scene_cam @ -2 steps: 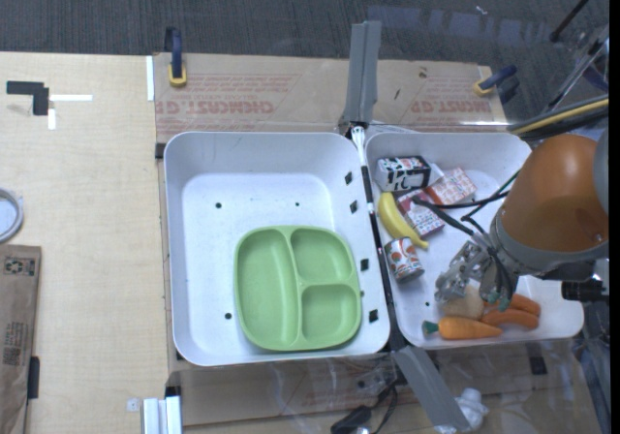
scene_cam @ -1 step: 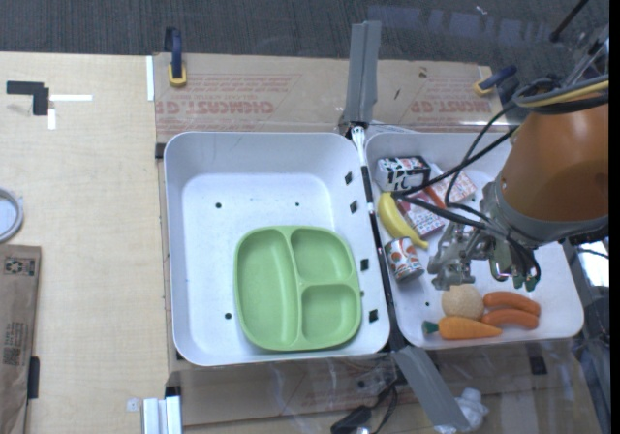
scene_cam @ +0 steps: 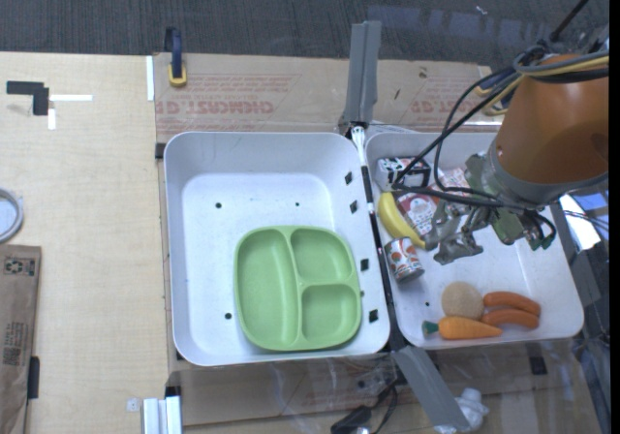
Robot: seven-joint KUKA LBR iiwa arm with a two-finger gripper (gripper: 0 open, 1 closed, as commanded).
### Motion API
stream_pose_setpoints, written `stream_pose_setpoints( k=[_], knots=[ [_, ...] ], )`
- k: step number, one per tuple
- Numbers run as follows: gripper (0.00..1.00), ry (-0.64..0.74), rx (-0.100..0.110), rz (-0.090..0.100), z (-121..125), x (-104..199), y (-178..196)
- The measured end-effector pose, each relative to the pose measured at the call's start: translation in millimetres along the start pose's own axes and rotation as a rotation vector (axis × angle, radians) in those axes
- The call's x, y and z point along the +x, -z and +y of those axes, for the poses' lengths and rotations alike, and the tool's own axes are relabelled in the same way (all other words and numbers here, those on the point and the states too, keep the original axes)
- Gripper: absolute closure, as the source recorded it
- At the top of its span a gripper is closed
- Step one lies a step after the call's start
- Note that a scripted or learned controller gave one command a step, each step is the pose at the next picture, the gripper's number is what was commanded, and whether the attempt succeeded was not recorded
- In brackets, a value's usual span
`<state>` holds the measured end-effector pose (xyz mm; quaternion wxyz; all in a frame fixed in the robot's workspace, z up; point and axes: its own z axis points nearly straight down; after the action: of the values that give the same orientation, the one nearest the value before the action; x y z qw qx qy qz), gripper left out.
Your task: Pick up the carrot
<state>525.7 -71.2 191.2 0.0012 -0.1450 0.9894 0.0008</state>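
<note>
Carrot [scene_cam: 469, 328]: one; sausages [scene_cam: 511, 310]: two.

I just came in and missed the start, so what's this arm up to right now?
The robot arm is reaching into the right bin, its gripper hanging above the clutter there. The carrot it is meant to pick up lies untouched at that bin's near edge, beside two sausages and a round beige piece. A banana and a small can sit nearby. The left bin holds a green divided plate.
</note>
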Motion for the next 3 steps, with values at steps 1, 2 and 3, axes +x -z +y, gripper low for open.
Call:
stream_pose_setpoints(
  k=[1, 2, 3],
  knots=[
    [1.0, 0.413, 0.001, -0.002, -64.2, 28.7, 76.5],
    [1.0, 0.555, -0.002, 0.001, -83.5, 50.4, -33.7],
    [0.0, 0.556, -0.002, 0.0, -83.5, 50.3, -33.7]
  ],
)
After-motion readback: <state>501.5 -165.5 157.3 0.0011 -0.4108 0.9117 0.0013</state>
